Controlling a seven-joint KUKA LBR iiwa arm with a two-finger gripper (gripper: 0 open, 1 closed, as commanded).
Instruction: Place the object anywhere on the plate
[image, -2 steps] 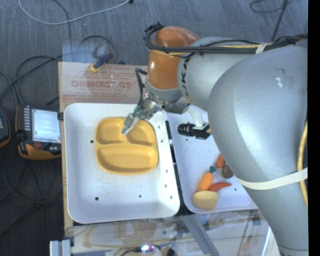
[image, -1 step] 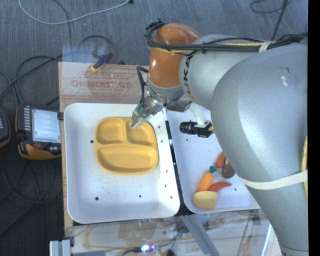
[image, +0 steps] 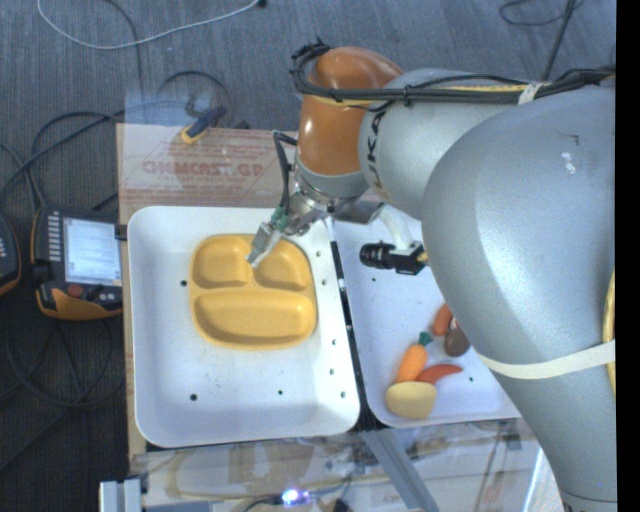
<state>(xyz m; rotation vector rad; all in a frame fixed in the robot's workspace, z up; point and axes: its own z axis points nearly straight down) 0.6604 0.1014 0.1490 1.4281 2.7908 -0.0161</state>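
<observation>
"So where did the gripper (image: 262, 243) sit?" asked the first

"Over the yellow plate (image: 250, 322), which lay in the left bin (image: 160, 400)," said the second. "Its tip hung above the ridge between the plate's two upper compartments; whether it touched the plate could not be told"

"Was it apart or together?"

"That could not be told from the slant of the view, nor whether it held anything"

"And the object to be placed?"

"Which one was meant could not be told. Several things lay in the right bin (image: 385, 300), toward its near end: a carrot (image: 410, 362) with a green top, a red pepper (image: 441, 372) just beside it, and a pale yellow lump (image: 410, 400) touching the carrot's tip by the near rim. A little farther up sat a small orange piece (image: 441, 320) beside a brown piece (image: 456, 341), both partly hidden by the arm (image: 500, 200)"

"And the arm itself?"

"It reached in from the right, grey and broad, with its orange band (image: 340, 100) above the far rims of the two bins"
</observation>
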